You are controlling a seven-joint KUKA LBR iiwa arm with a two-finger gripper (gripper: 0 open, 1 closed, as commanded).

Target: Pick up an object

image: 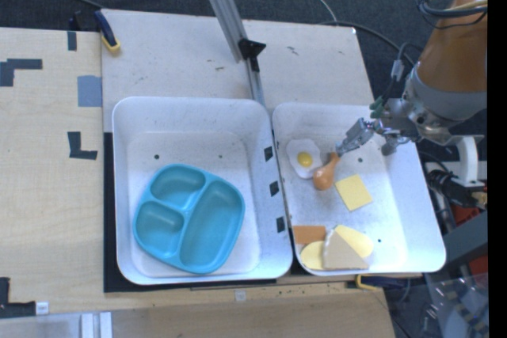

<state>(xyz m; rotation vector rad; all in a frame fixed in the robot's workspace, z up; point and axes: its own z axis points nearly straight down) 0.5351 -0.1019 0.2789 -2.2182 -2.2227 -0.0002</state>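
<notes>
At the near edge of the right bin [412, 249] lie a pale wedge [342, 251] on a yellow round [317, 256], with one small orange block [309, 234] touching them on the left. Farther in sits one yellow square slice [353, 191]. Just beyond it lies one toy drumstick [325, 173], its long axis slanting from its fat brown end at lower left up toward the tool [354, 137] at upper right. One fried egg [303, 158] lies just left of it. The tool hangs over the drumstick's thin end; whether it is released or clenched cannot be told. The left bin [127, 170] holds one blue divided plate [188, 218] with three compartments. Both bins rest on the worktop [166, 51].
</notes>
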